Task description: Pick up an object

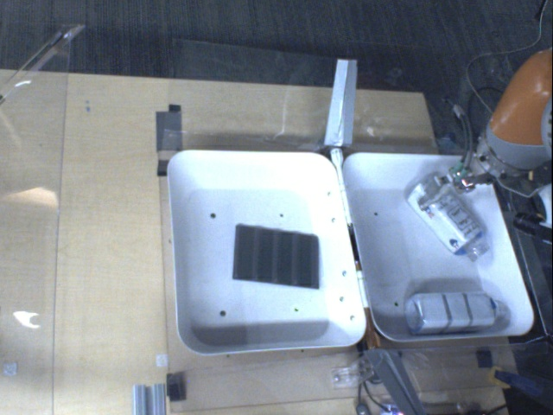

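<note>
A dark ribbed rectangular pad lies flat in the middle of the left bin. A grey lumpy block with rounded segments rests along the near wall of the right bin. My gripper hangs over the far right part of the right bin, below the orange band of the arm. It looks silvery and partly see-through from above. It is well apart from the grey block, with bare bin floor between them. Nothing shows held in it.
A metal divider strip runs back from the gap between the bins. Cables hang beside the arm at the right. Black brackets sit at the left bin's far corner. The wooden bench stretches out to the left.
</note>
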### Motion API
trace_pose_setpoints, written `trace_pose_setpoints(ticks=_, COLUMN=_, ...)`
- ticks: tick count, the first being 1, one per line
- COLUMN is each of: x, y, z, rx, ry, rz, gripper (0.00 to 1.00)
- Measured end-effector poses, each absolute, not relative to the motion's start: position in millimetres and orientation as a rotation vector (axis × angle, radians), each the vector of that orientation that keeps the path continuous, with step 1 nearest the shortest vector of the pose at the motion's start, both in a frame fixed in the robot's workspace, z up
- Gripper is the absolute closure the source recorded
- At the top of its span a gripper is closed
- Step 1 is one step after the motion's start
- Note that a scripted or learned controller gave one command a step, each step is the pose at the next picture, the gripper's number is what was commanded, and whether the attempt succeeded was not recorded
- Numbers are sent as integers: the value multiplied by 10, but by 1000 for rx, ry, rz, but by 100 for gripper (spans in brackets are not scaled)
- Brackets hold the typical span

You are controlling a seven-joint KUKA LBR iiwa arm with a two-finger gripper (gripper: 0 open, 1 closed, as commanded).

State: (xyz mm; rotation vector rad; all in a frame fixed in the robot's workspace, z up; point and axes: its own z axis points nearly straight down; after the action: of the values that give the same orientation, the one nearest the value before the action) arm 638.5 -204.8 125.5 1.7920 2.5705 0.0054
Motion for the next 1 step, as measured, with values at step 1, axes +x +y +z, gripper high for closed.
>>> trace_pose_setpoints(ticks=1, x=6576, y=-2044, z=906, rx=1624, ry=2678, rz=5, gripper=0)
